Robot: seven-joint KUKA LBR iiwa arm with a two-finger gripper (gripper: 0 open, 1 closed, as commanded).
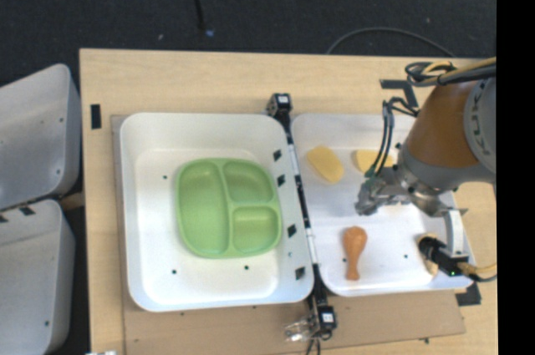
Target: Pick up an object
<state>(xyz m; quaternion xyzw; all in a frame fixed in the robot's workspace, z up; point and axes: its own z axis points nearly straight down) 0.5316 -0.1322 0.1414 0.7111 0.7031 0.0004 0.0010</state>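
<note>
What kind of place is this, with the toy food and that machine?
Probably a robotics lab test bench: a robot arm reaches over two white bins, one holding a green divided plate, the other a toy drumstick.

Grey arm (pixel 478 107), broad orange band (pixel 443 132), black cables (pixel 387 136).

Two bins sit side by side on the bench (pixel 100 86), touching along their inner edges. The left bin (pixel 134 261) holds a divided tray (pixel 227 207), lying near the bin's middle. The right bin (pixel 393 282) holds a toy drumstick (pixel 354 250) toward its near side and an oval food piece (pixel 325 163) toward its far side, close to the dividing edge. A second food piece (pixel 364 159) lies just right of the oval one, partly hidden by the arm (pixel 447 136). The arm reaches in from the right, over the right bin, with the gripper (pixel 372 199) between the oval piece and the drumstick, to their right.
</note>
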